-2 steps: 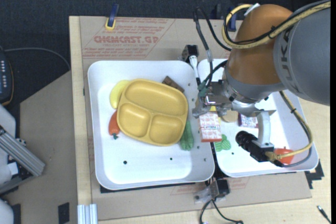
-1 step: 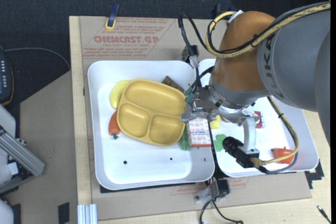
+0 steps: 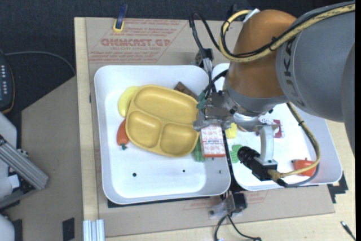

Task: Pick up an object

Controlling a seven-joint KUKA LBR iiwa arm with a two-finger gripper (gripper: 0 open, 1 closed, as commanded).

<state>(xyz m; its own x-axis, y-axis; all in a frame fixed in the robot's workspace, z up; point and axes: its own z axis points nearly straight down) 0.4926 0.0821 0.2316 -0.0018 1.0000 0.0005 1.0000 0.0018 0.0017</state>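
My arm [image 3: 316, 59] is grey, banded orange. Beside the yellow tray [image 3: 161, 119]: a red-orange piece [image 3: 122, 134], white bin [image 3: 158, 183], red-printed white card [image 3: 212, 141].

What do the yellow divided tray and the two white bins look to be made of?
The yellow divided tray looks like moulded plastic with a semi-matte finish: uniform colour, rounded compartment walls, soft highlights. The white bins also look like plastic, smooth and slightly glossy, with rolled rims and rounded corners; coated metal cannot be excluded.

A yellow 3-compartment tray [image 3: 159, 120] lies in the left bin [image 3: 113, 172]; the gripper [image 3: 212, 138] hovers just beside the tray's right edge.
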